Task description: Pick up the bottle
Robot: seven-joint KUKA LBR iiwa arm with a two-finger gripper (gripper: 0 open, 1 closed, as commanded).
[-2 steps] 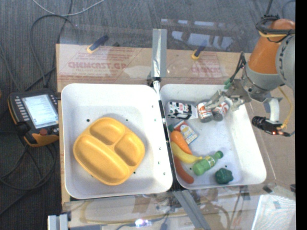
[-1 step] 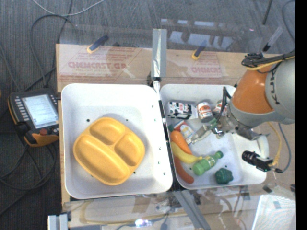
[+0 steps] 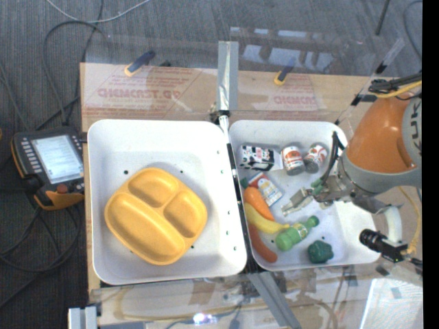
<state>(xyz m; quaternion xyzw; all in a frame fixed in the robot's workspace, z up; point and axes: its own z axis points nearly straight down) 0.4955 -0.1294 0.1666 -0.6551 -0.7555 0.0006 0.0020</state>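
Camera view: bench (image 3: 137, 91) carries two white bins; left bin (image 3: 110, 142) holds yellow tray (image 3: 156, 214). Right bin (image 3: 274, 130) holds bottle (image 3: 297, 233), green, lying on side near front wall, cap toward right, touching banana (image 3: 264, 223); carrot (image 3: 257, 202), broccoli (image 3: 319, 251), two cans (image 3: 304, 158), carton (image 3: 257, 157) around. My gripper (image 3: 302, 199) hovers just above bottle, nothing between fingers; opening: cannot tell. Judgement: bottle light, rigid plastic, smooth, liable to roll; grasp across body mid-length, clear of banana.
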